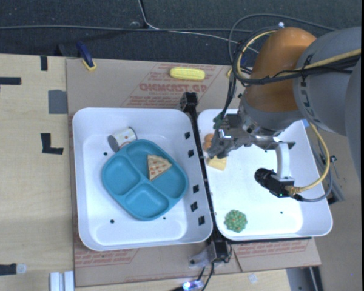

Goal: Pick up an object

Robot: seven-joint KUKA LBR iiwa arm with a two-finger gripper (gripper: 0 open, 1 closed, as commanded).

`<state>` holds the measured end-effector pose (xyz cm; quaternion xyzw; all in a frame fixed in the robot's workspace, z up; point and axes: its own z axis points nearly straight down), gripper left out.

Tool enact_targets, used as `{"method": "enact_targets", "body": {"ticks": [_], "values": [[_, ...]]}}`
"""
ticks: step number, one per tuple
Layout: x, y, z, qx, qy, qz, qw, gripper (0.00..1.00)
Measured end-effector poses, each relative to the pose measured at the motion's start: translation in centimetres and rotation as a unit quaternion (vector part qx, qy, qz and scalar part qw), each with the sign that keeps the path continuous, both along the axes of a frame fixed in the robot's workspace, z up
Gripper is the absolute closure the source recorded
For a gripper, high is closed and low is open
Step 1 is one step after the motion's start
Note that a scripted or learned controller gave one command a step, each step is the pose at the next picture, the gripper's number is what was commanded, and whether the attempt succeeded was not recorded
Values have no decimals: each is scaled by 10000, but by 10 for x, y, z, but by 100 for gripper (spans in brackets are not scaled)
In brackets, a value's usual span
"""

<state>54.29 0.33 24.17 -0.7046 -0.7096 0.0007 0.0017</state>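
1. White plastic bins stood side by side on the bench: the left bin (85, 162) and the right bin (309, 217).
2. Over the upper left part of the right bin, the gripper (221, 139) hung from the grey arm (327, 71), below the orange band (279, 59).
3. Whether anything was between its fingers, I could not tell; the wrist hid them.
4. One pale yellow block (217, 162) lay just under the gripper, near the dividing wall, with a small orange piece (208, 139) beside it.
5. A green ball (235, 220) rested near the front of the same bin, well apart.
6. A blue divided tray (139, 190) lay in the left bin and carried a pizza slice toy (158, 165); a small cup (122, 138) lay tipped near it.
7. One yellow corn toy (187, 74) lay on the cardboard behind the bins.
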Motion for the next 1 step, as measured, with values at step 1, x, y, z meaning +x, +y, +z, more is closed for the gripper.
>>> {"method": "enact_targets", "body": {"ticks": [1], "values": [[3,47,-12,-5,2,-8,10000,100]]}}
